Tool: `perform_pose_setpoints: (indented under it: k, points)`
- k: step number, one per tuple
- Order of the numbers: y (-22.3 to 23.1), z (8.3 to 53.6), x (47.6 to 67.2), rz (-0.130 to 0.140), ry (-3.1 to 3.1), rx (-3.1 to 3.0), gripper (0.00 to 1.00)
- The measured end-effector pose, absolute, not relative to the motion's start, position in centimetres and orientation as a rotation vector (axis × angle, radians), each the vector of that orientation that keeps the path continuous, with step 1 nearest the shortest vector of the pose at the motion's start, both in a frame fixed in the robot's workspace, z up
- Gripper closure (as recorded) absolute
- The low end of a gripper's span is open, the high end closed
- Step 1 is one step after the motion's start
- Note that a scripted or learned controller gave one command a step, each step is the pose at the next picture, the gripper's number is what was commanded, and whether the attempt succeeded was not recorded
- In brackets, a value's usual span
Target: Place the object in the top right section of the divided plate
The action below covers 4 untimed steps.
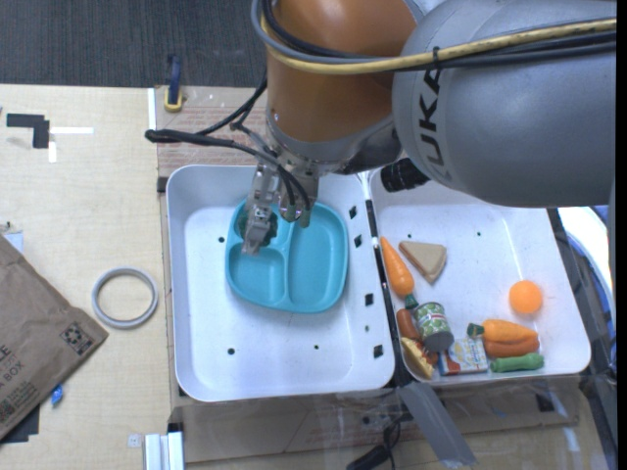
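— Where's the plate?

— The blue divided plate (291, 258) lies flat in the left bin (196, 292), toward that bin's upper middle. One plate, with three sections as far as the ridges show.

— And the gripper?

— The gripper (268, 219) hangs over the plate's upper left part, its fingers reaching down to about the rim. Whether the jaws are spread or pressed together I cannot tell; cables and the wrist crowd the view, and nothing clearly sits between the fingers.

— So where is the thing to be placed?

— I see no loose item on the plate. The food pieces all lie in the right bin (568, 262): one long carrot (396, 266) by the left wall, one bread slice (424, 258) just beside it, one orange ball (526, 298) well apart to the right, a small bottle (432, 324), a second, stubbier carrot (510, 338) with a green vegetable (516, 363) under it — plus a small carton (466, 355) and a few pieces near the lower left corner too jumbled to name.

— Outside the bins?

— One roll of tape (125, 296) and one cardboard box (34, 336) on the bench (88, 204).
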State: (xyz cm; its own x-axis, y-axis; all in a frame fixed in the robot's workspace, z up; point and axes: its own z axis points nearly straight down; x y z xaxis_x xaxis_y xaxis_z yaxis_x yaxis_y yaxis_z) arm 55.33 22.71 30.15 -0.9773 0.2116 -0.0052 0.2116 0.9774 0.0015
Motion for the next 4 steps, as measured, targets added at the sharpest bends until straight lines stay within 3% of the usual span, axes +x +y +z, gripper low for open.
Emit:
perform_pose_setpoints:
  k: [1, 2, 3, 4]
  points:
    - [22.7, 30.2, 55.3, 0.001, 3.119, 0.334, 0.0]
    - [22.7, 31.0, 55.5, 0.002, 3.116, 0.337, 1.0]
    - [22.9, 24.0, 47.7, -0.006, 2.971, 1.027, 1.0]
    - [18.9, 16.6, 47.8, -0.002, 3.089, 0.577, 1.0]
